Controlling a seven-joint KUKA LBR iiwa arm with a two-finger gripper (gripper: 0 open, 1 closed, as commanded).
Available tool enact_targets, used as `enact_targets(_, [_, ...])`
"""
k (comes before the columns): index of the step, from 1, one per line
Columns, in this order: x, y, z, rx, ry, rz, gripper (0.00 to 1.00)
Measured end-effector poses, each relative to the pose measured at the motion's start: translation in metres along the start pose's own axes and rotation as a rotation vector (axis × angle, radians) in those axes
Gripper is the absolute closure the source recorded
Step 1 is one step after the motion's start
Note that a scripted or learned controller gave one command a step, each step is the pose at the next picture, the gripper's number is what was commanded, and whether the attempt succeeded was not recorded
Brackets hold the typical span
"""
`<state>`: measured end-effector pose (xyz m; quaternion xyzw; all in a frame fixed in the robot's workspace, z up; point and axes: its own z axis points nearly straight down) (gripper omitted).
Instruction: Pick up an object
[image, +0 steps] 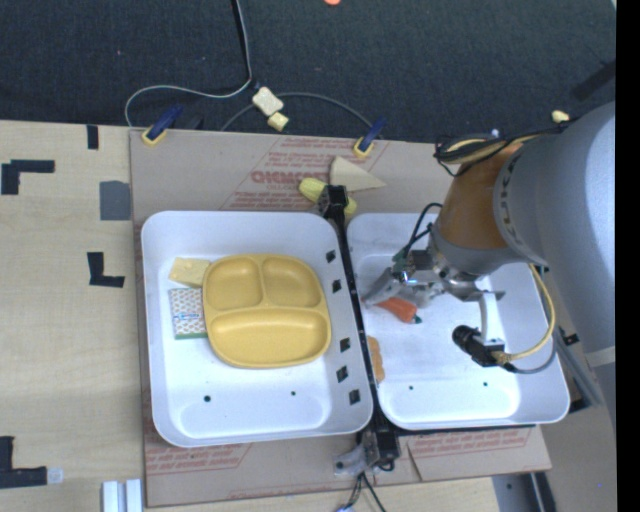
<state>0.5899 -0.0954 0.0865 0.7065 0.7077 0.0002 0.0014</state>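
claw (405, 285) sits low in the right bin (520, 400), grip unclear; orange piece (401, 310) lies just beneath, toward the table's front edge.

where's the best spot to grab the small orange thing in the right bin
Probably across the short width of the orange piece, coming straight down: it lies flat on the right bin floor, with the end effector already close above it. Finer shape is hard to tell.

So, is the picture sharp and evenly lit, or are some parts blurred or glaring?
Camera view: light is even and soft, the white bins bright but not blown out; the yellow tray is sharp; the arm near the right edge is soft; the orange object is small and indistinct.
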Motion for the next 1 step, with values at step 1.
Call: enact_targets(1, [-0.0007, -0.0005, -0.0103, -0.003, -0.002, 0.001, 1.00])
